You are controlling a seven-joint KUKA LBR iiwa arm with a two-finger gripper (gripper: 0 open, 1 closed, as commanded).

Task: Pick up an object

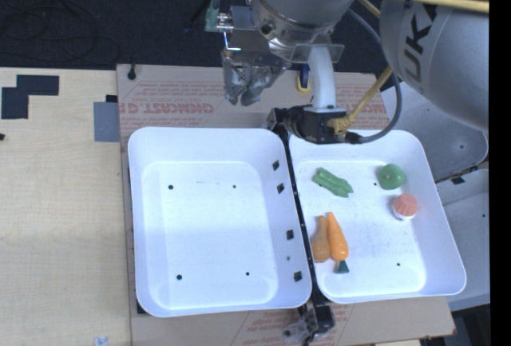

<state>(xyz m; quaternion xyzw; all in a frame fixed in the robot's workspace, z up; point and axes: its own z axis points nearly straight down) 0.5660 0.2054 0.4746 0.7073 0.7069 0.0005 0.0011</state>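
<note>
Hanging above the far edge of the left bin (144,176), the pincer (247,87) holds nothing; its fingers look nearly together. A toy carrot (336,236), green pepper (333,183) and two small fruits lie in the right bin (431,256).

Two shallow white plastic bins sit side by side. In the right bin (431,272), the long orange toy carrot (336,236) lies before the green toy pea pod (332,183); the left bin (152,288) adjoins it.

Left bin (152,176) open; right bin (431,256) front-right corner clear.
</note>
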